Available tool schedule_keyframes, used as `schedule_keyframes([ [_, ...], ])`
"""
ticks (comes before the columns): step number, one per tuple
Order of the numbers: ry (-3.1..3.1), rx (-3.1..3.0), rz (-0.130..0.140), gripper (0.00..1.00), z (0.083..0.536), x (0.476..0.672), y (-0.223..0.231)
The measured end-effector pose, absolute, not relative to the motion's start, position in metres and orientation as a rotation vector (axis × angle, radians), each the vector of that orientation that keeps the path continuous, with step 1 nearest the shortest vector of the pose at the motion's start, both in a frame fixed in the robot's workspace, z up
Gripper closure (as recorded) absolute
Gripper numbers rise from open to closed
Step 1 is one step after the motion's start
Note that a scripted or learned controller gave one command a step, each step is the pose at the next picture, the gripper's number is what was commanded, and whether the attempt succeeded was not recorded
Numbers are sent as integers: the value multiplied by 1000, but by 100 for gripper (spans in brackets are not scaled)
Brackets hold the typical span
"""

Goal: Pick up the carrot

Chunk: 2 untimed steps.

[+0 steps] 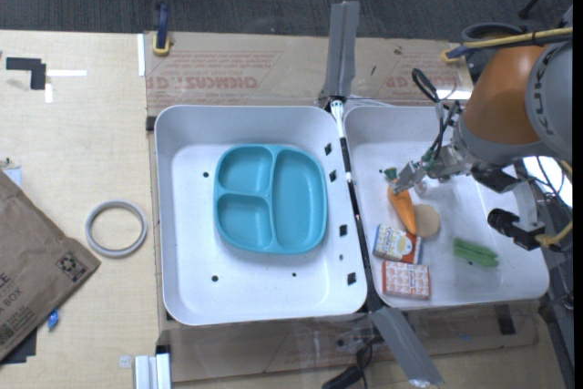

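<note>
fixed overhead camera, slanted, both bins [173, 196]

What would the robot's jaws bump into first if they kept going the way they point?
Probably the carrot: the gripper points down-left at its top end, though depth is hard to judge.

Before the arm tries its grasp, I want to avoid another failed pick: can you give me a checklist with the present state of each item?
1. Carrot in the right bin: ok.
2. Gripper close over the carrot's upper end: ok.
3. Carrot between the fingers: cannot tell.
4. Room around the carrot: not ok; a beige round piece touches its lower end and a small carton lies just below.
5. Green piece out of the way: ok.
6. Teal divided plate apart in the left bin: ok.
</note>
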<state>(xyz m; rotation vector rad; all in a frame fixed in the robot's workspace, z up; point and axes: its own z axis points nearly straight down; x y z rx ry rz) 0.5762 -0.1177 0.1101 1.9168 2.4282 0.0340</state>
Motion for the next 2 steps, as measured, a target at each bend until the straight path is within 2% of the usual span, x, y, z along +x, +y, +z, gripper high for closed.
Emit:
schedule_keyframes([
  [1, 2374, 1982, 35, 0, 109, 551, -105],
  [2, 2328, 2071, 17, 0, 106, 570, -107],
])
